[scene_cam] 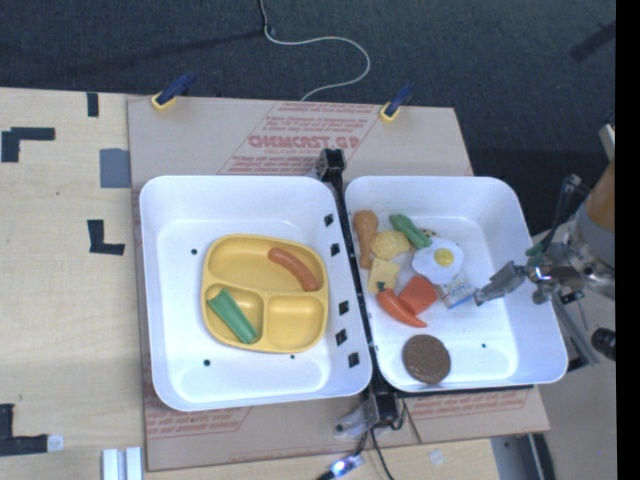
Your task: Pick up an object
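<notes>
The tool [497, 288], its state impossible to tell, is hovering just right of the fried egg [439, 260], mid-right frame.

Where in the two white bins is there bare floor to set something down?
Left white bin: bare strip around the yellow divided plate, widest below it. Right white bin: bare along the right side and between the brown round patty and the gripper. Its upper left is crowded with toy food.

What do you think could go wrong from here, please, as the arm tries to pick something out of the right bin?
The toy foods are packed tightly: the fried egg, red piece and carrot touch or overlap, so a grasp may catch two items or slip. The gripper sits low near the bin's right wall and might clip it.
</notes>
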Controlling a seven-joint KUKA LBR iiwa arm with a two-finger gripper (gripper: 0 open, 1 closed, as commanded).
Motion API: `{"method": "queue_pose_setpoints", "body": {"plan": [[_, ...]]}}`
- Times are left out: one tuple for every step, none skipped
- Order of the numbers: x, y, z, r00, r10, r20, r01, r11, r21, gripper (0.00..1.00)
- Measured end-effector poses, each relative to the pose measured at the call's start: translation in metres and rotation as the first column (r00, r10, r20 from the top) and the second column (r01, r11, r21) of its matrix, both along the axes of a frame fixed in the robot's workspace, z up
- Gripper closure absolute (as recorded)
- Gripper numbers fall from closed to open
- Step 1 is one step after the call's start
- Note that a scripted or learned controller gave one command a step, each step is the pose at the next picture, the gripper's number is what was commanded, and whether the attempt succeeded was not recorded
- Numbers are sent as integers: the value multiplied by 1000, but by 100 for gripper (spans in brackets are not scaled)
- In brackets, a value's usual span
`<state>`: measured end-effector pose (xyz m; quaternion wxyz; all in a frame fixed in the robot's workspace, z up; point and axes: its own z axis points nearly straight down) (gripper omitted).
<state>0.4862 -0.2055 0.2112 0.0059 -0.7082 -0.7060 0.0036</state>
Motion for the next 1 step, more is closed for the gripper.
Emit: {"method": "queue_pose_setpoints", "body": {"plan": [[3, 0, 6, 1000, 4, 11, -4, 1000, -3, 0]]}}
